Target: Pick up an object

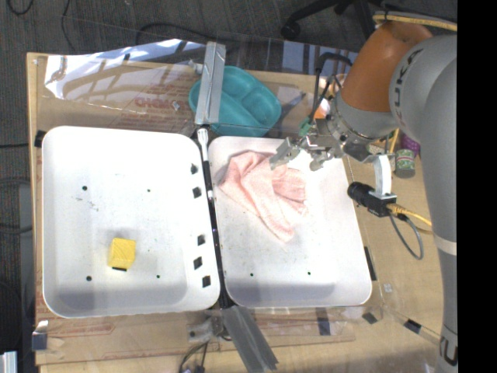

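We see the gripper (299,160) near the upper middle of the frame, hanging over the far part of the right bin (330,243). Its two silvery fingers (280,156) are spread well apart, and through the gap between them we make out pale bin floor, so the gripper is open and grips no object. The left-hand fingertip sits at the top edge of the pink cloth (268,189); we cannot tell whether it touches the fabric or hovers just above it. The other fingertip lies to the right of the cloth, apart from it.

The pink cloth lies crumpled in the right bin, in its upper left part, with one fold trailing down toward the bin's middle. Its left edge comes close to the wall that the two bins share. The rest of that bin's floor is bare white with a few dark specks.

In the left bin (116,169), toward the lower left of the frame, we find a small yellow block (122,253) lying alone on the floor, well apart from the cloth and the gripper.

The arm (435,130) comes in from the right, its orange band (380,61) at the upper right. Behind the bins, on the wooden bench (400,286), stands a teal container (241,106), and to its left a sheet of clear plastic (116,72) lies along the far edge
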Action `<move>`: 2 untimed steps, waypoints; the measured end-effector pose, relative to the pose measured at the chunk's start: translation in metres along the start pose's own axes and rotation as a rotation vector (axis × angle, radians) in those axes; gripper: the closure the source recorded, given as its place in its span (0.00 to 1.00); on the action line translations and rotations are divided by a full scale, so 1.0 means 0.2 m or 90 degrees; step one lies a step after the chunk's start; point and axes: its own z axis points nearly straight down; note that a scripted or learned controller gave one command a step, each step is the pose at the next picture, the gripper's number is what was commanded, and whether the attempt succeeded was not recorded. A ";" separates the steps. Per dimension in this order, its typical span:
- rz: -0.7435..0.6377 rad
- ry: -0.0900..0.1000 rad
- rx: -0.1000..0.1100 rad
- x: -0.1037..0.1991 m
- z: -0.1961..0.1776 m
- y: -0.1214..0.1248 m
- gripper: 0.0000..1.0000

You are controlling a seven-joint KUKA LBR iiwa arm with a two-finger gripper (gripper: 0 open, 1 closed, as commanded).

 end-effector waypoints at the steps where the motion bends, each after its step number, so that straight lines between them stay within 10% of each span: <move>1: -0.022 0.000 0.000 -0.11 0.54 -0.14 0.00; 2: -0.025 0.000 0.001 -0.11 0.49 -0.13 1.00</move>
